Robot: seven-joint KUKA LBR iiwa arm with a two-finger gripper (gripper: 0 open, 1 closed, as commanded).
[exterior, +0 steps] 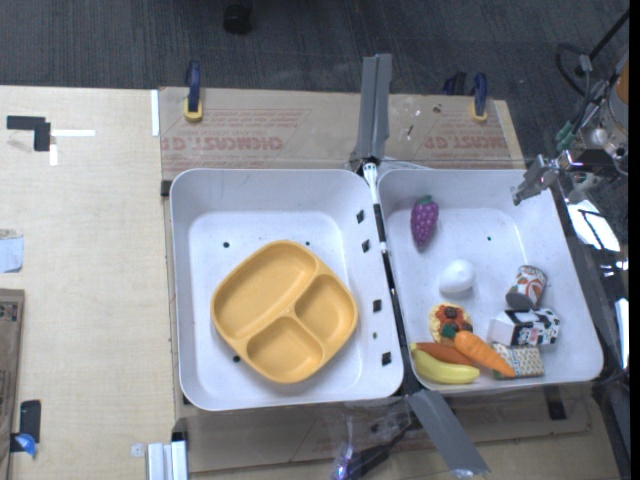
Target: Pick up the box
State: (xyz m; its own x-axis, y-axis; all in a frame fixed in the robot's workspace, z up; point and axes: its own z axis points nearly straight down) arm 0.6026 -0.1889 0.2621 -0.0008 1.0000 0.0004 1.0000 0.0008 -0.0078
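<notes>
Here, your box (524, 328) lay in the right bin (500, 218), near its front right corner, touching the carrot (482, 352) and a can (527, 287). The gripper (540, 176) hung over the bin's far right rim; jaw state was unclear.

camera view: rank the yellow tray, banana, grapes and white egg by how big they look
1. yellow tray
2. banana
3. grapes
4. white egg
Grapes and egg look close; the carrot hides part of the banana.

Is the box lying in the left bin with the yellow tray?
No, the box lies in the right bin, beside the carrot, while the yellow tray sits in the left bin.
</notes>
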